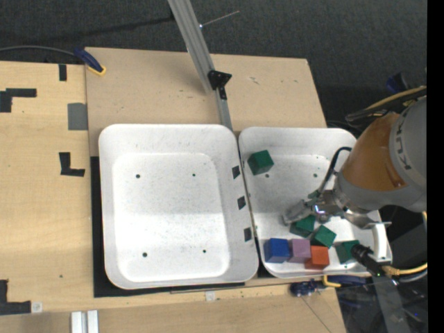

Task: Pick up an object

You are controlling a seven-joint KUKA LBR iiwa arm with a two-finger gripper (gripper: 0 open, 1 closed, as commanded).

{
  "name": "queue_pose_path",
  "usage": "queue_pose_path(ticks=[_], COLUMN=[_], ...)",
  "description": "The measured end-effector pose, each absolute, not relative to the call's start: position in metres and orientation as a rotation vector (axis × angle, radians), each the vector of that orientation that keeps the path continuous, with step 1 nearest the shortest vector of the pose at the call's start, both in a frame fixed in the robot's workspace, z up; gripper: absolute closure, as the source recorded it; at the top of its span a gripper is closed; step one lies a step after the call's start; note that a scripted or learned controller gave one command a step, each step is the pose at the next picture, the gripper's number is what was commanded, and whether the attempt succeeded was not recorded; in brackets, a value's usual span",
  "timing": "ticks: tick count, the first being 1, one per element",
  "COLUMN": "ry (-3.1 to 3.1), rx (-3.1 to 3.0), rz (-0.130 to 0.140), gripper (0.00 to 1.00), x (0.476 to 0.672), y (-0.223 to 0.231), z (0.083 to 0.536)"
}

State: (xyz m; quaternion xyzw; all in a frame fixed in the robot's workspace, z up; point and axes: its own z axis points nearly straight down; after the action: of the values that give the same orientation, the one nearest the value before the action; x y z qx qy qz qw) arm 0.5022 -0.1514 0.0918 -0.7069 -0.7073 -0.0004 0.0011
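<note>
Near edge: a small blue item (305, 289) lies on the surface (173, 82) just below the right bin's front rim, too small to identify.

Right bin (291, 141), front row, left to right: blue cube (277, 249); lilac cube (300, 248) touching it; orange cube (319, 257) partly overlapping the lilac one; green block (346, 250) at the right corner, partly covered by a dark fitting.

Behind that row: green cube (323, 237), tilted, just beside a dark green cube (303, 225).

Pincer (309, 212): low in the right bin, directly over the dark green cube. Its metal parts blur together against the block, so whether the fingers are apart, together or clamped on anything cannot be told. Contact with the cube is likewise unclear.

Arm (378, 161): orange band and grey body enter from the right, hiding the bin's right wall and part of its floor.

Further back in the right bin: a lone green cube (261, 161), well apart from the cluster.

Left bin (166, 203): white, speckled floor with four dark dots.

Far: a grey metal rail (194, 33) crosses the surface at a slant, its upper end cut off by the frame.
</note>
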Motion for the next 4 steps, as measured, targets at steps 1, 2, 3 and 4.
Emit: queue_pose_path(ticks=[1, 2, 3, 4], ry=[-2.221, -2.225, -2.225, -2.225], rx=[-2.216, -2.222, -2.221, -2.221], rz=[0.001, -0.003, -0.002, -0.001], gripper=[1.0, 1.0, 1.0, 1.0], x=[0.501, 0.498, 0.498, 0.502], y=[-0.151, -0.151, -0.151, -0.149], z=[0.101, 0.163, 0.204, 0.247])
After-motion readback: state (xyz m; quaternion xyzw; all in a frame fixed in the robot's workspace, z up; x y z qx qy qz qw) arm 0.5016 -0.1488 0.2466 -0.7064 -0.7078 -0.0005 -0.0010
